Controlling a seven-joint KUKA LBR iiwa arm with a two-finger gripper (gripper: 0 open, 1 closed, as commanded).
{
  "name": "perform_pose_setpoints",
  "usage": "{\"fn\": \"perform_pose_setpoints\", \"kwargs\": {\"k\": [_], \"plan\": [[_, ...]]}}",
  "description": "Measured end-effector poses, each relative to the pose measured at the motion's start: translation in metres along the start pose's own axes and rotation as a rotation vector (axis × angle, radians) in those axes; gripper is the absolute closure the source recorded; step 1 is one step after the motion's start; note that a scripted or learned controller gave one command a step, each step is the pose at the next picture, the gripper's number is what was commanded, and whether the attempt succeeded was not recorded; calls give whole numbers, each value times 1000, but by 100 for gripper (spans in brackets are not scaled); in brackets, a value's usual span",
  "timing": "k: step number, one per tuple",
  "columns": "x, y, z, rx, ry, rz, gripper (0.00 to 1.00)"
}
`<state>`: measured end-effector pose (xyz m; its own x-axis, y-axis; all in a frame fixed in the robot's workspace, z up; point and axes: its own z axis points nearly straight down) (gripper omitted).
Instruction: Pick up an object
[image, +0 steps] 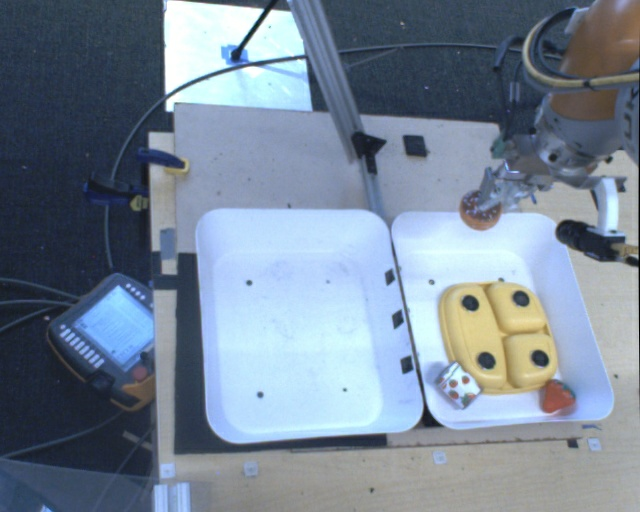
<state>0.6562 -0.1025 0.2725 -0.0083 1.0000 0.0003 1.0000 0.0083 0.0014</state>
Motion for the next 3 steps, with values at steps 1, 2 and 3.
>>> {"fn": "perform_pose_setpoints", "kwargs": {"k": [1, 2, 3], "plan": [[54, -3, 19, 0, 0, 0, 100], [117, -5, 29, 0, 2, -3, 100], [170, -22, 38, 2, 1, -1, 100]]}}
